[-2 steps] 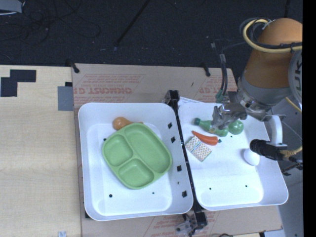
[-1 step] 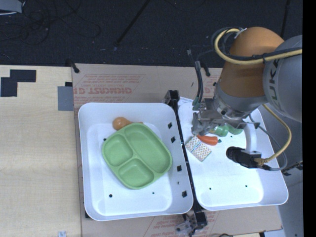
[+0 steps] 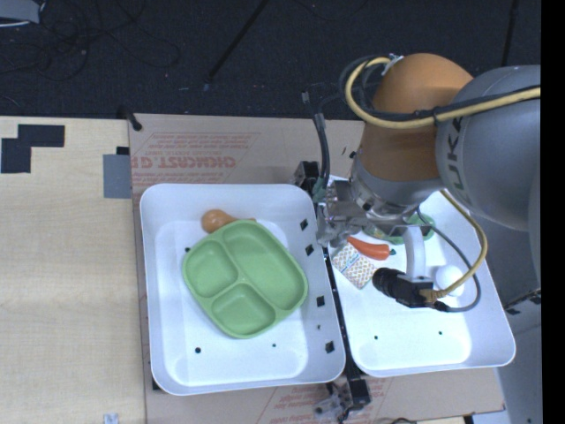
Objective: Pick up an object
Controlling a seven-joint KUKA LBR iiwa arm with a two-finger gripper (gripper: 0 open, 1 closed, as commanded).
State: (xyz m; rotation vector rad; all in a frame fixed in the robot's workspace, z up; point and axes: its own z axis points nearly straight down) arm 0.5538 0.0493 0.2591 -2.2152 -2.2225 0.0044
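My gripper (image 3: pixel 335 222) hangs low over the left edge of the right bin (image 3: pixel 415 347), under the grey arm with its orange band. Just to its right lies an orange-red carrot-shaped piece (image 3: pixel 371 248). A small packet with a red-and-white pattern (image 3: pixel 356 268) lies below that. A white ball (image 3: pixel 450 278) rests farther right. A bit of something green (image 3: pixel 417 231) peeks out from under the wrist. Nothing is visibly held.
The left bin (image 3: pixel 168 325) holds a green divided plate (image 3: pixel 244 276), with an orange rounded object (image 3: pixel 216 220) tucked behind its upper left rim. The raised walls of the two bins meet below the gripper. The bins sit on cardboard (image 3: pixel 212 153).
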